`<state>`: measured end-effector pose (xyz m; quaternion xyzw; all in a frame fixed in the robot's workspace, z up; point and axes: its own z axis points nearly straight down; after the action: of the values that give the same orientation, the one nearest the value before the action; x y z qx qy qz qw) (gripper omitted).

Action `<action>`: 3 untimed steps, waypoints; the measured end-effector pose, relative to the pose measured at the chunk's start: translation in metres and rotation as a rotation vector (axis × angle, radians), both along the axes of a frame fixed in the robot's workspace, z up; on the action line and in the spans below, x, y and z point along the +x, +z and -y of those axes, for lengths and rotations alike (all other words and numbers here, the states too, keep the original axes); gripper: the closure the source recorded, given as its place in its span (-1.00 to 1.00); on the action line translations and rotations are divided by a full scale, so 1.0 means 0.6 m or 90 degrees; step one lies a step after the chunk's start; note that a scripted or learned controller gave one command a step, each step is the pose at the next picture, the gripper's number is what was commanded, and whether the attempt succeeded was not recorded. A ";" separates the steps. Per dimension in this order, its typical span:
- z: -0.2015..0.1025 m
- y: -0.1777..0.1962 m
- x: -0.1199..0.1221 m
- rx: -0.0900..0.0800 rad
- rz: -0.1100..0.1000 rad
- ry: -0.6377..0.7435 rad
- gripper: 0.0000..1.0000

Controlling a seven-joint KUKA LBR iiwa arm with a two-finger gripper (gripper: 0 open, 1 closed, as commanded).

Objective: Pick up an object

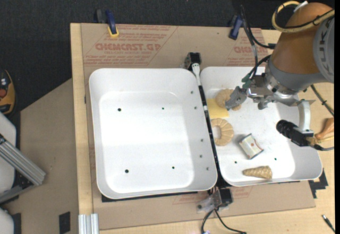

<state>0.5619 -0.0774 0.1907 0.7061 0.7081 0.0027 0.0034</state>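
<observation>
Nearest us, a tan cone-shaped pastry (258, 172) lies at six o'clock in the right white bin (303, 166). We see a small white-and-grey box (251, 145), a ridged tan biscuit (222, 131) and a yellow square (218, 107) toward nine o'clock, where the fingers (234, 99) hang; we cannot tell their spread.

a brown board-topped bench (133, 47), seemingly clamped, bears two white bins (149, 132) (297, 166) side by side.
</observation>
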 end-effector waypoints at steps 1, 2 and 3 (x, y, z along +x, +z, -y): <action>0.037 -0.179 0.000 0.003 -0.005 -0.004 -1.00; 0.038 -0.146 0.008 -0.001 0.007 -0.002 1.00; -0.019 0.083 0.044 0.000 0.006 0.002 1.00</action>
<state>0.5883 -0.0658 0.2406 0.7050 0.7092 0.0060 0.0066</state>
